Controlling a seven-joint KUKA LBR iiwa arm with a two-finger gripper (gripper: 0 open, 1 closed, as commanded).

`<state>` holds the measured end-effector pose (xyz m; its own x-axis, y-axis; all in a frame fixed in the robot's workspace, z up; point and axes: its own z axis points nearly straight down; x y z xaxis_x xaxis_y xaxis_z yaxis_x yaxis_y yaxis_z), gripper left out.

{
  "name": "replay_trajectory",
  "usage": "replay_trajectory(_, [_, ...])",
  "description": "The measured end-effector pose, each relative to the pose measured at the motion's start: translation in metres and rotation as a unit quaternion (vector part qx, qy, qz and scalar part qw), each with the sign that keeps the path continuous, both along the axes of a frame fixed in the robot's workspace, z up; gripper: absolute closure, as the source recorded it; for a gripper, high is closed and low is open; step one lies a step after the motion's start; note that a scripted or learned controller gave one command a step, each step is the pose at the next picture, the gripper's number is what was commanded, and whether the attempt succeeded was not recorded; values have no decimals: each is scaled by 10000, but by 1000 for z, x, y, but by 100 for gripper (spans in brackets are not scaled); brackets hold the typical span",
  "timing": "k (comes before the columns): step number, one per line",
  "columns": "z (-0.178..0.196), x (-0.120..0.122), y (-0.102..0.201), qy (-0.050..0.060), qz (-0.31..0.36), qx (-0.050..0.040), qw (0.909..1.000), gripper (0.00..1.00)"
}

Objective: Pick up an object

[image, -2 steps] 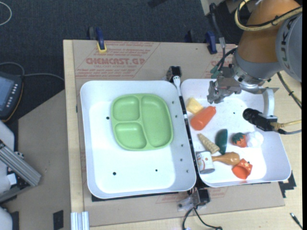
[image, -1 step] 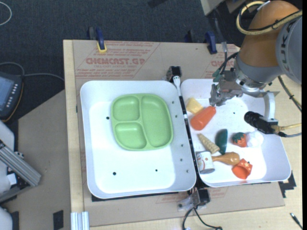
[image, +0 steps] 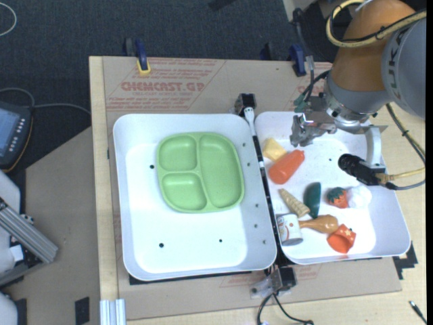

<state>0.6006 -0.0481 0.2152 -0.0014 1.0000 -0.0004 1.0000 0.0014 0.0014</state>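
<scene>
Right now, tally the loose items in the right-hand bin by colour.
Orange or red: 3, an orange cylinder, a red-and-white piece, a red piece
Yellow or tan: 3, a yellow block, a cone, a drumstick
Teal: 1
White can: 1
Total: 8

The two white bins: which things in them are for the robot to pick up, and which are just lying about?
For picking:
orange carrot
yellow piece
cone
green piece
drumstick
small can
red piece

Lying about:
green divided plate
blue clamps

The grey arm (image: pixel 379 53) reaches in from the right, wrist angled downward.
</scene>
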Motion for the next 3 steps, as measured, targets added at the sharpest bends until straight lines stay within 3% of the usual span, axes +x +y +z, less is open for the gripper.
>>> replay_trajectory(1, [19, 0, 4, -15, 0, 1, 10000, 100])
replay_trajectory(2, [1, -2, 4, 26, -8, 3, 10000, 100])
replay_trajectory(3, [21, -2, -3, -13, -8, -1, 10000, 100])
